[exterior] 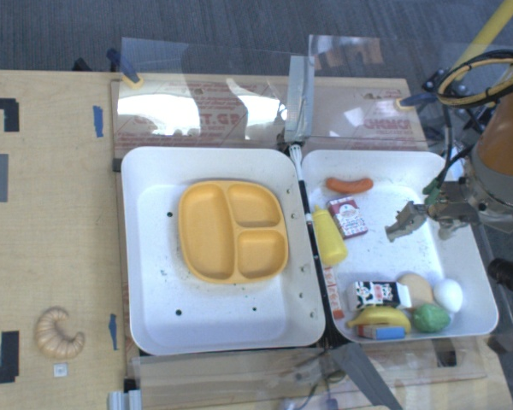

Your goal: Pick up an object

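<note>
Far left on the wooden tabletop (43, 186): a croissant (59, 332), lying alone, well apart from both bins. Black corner marks and blue tape scraps on the wood.

Left bin (145, 186): white, shallow, speckled; holds a yellow divided plate (232, 231) lying flat near centre.

Along the divide, inside the right bin (483, 310): a yellow bottle (330, 236) lying lengthwise against the left wall. Just beside it a small red carton (348, 216); above that a sausage (349, 184) near the back wall.

Front corner cluster, packed close: black-and-white milk carton (381, 295), banana (380, 318), beige roll (417, 287), green ball (430, 318), white egg (449, 295).

Pincer (405, 222) over bare bin floor right of the red carton, fingers slightly spread, nothing between them. Arm entering from the right, orange band visible.

Beyond the bins: clear plastic sheeting, grey carpet, yellow hose top right.
</note>
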